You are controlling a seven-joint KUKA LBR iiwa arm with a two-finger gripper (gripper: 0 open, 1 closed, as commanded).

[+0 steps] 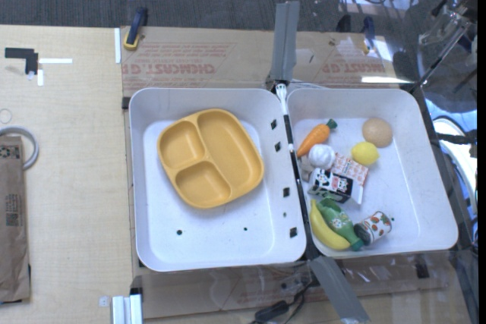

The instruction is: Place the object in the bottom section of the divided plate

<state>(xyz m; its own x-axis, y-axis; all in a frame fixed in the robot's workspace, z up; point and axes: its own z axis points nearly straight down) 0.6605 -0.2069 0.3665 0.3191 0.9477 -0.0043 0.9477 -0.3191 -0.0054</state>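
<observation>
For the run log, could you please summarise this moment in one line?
yellow divided plate: in left bin | toys: right bin, carrot, banana

A yellow divided plate [210, 157] is seen in the white left bin [209, 243]. In the white right bin [437, 186], an orange carrot [314, 138] with green top, a yellow lemon [365, 153], a tan ball [377, 131], a yellow banana [324, 230] and a black-and-white patterned carton [332, 185] are seen.
</observation>
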